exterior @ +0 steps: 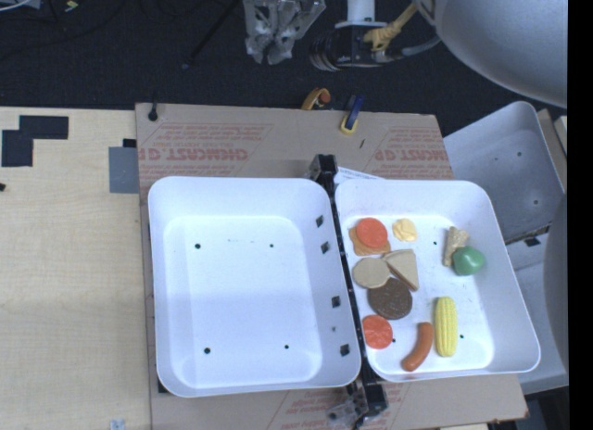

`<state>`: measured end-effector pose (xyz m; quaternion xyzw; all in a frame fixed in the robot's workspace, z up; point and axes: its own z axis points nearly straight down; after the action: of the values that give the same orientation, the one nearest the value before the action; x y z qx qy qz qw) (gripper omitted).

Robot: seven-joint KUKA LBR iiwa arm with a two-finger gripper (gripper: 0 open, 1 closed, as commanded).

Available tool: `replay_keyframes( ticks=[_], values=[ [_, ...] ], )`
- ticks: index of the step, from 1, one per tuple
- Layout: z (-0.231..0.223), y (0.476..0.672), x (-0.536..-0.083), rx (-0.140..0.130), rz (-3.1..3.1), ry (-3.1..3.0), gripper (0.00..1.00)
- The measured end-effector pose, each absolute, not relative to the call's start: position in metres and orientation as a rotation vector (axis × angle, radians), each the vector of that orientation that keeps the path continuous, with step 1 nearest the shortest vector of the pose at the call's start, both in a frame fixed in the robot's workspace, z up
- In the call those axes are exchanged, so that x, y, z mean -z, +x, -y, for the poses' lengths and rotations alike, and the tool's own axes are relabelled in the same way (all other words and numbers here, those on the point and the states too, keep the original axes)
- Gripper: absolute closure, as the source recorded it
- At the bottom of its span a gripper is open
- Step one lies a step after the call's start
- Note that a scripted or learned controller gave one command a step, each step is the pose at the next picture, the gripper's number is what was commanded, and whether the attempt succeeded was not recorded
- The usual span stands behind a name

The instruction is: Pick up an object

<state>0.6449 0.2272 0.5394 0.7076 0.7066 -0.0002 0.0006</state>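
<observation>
The gripper (275, 25) is seen at the far edge of the view, well apart from both bins and above the dark floor; its fingers hang downward, but whether they are spread or closed cannot be told. Nothing is seen between them. The toy food is gathered in the right bin (505, 233) — an orange-red slice (372, 233), a yellow piece (405, 229), a green ball (469, 260), a brown disc (390, 300), a corn cob (446, 325) and a sausage (418, 347) at the near side. The left bin (176, 261) lies just beside it.
</observation>
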Motion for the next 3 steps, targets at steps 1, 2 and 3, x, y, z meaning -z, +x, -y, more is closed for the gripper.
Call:
replay_keyframes(
  ticks=[1,2,3],
  values=[
    [-0.228,0.637,-0.334,0.032,-2.226,2.23,1.0],
    [-0.244,0.644,-0.476,-0.017,-2.221,2.215,1.0],
    [-0.245,0.643,-0.542,-0.005,-2.226,2.215,1.0]
  ],
)
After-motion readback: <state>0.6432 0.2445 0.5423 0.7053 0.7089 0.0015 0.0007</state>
